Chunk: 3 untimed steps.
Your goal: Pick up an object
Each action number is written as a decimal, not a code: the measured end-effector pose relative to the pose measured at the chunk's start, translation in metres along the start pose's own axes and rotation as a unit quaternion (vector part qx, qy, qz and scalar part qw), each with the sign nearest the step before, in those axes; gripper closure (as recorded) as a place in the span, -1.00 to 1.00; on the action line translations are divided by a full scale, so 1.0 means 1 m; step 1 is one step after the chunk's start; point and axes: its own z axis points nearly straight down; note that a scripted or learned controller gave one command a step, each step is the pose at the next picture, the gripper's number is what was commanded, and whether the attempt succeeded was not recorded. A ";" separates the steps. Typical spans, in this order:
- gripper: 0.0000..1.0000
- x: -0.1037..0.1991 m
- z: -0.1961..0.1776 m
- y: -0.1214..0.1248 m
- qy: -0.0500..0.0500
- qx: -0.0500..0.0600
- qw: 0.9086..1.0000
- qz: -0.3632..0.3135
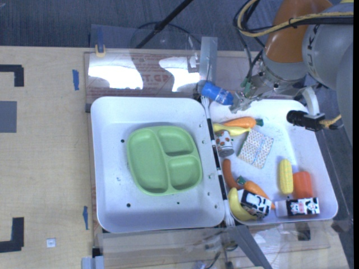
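Left bin [106, 150] carried a green divided plate [165, 160], untouched. Right bin [328, 189] was still full of toys: blue bottle [216, 93] at the far left corner, carrot [242, 122] and banana [229, 129] just nearer, patterned packet [257, 148] mid-bin, corn cob [286, 176] and orange block [303, 182] to the right, milk cartons [303, 207] along the near edge. Nothing looked lifted, so the pick seemed not yet made. Gripper [247, 94] sat low at the far edge, just right of the blue bottle and above the carrot; too small and blurred, cannot tell whether clenched or released, and no object seen in it.
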 end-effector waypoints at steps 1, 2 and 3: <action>1.00 0.001 -0.011 0.002 -0.002 -0.002 1.000 -0.002; 1.00 -0.009 0.010 0.002 -0.001 0.001 0.976 0.220; 1.00 -0.052 0.024 -0.013 0.000 0.002 0.991 0.131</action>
